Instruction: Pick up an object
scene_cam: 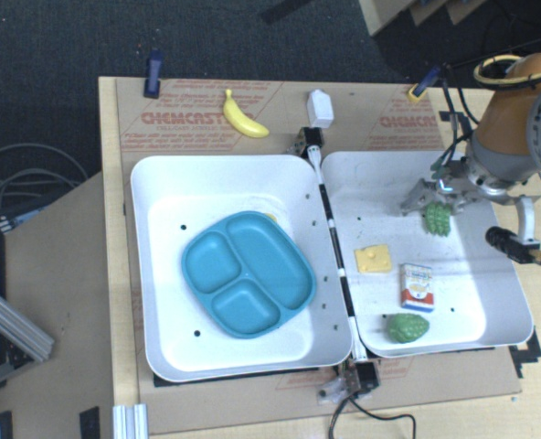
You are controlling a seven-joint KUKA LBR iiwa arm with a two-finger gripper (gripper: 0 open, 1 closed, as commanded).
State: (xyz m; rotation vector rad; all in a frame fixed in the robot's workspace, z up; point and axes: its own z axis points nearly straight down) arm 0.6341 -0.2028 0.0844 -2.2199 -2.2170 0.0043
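The bench [206,117] is one brown board printed with red lettering, and it carries two shallow white bins side by side.

The left bin [161,199] holds one item, a blue divided plate [246,273] with three compartments, lying flat near the bin's middle and turned at an angle to the walls.

The right bin [490,309] holds four small items. One green bumpy piece [438,219] sits in the upper part of the bin. One yellow flat square [373,259] lies near the centre divider, well apart from the green piece. One small red, white and blue carton [418,287] lies just right of and below the yellow square. One rounded green object [406,328] rests near the bin's front wall, just below the carton.

The single grey arm [513,126], with its orange band, reaches in from the right over the upper part of the right bin. Its gripper [438,195] hangs right over the green bumpy piece, with metal fingers splayed to either side just above it. The claw looks spread rather than clenched, and the green piece sits at its tip, not visibly pinched between the fingers.

Outside the bins, on the board behind them, lie one yellow banana [243,117], one small white block [321,108] and one blue clip [153,73] at the back left corner.
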